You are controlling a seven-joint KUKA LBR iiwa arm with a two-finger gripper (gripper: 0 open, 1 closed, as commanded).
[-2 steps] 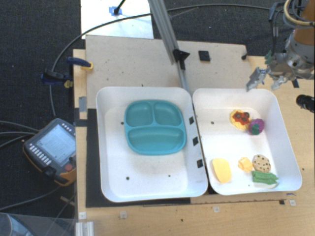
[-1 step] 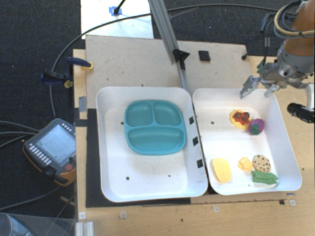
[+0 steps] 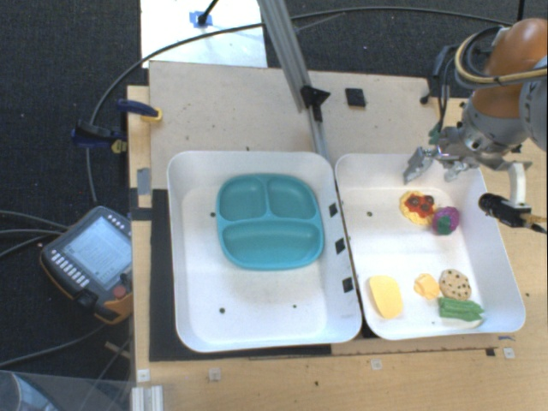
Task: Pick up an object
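Observation:
My gripper [image 3: 435, 166] hangs over the far edge of the right bin [image 3: 488, 255], its fingers spread open with nothing between them. Just below it in the bin lie a yellow-and-red pizza piece [image 3: 417, 207] and a purple grape-like piece [image 3: 445, 220]. Toward the near side rest a yellow block [image 3: 385, 297], a small orange-yellow piece [image 3: 425, 285], a speckled cookie [image 3: 455, 283] and a green bean pod [image 3: 461, 310].
The left bin [image 3: 193, 306] holds a teal divided plate [image 3: 269, 221]. A grey pole [image 3: 287, 50] slants across the bench behind the bins. A teach pendant [image 3: 90, 262] lies off the bench at the left, with cables around it.

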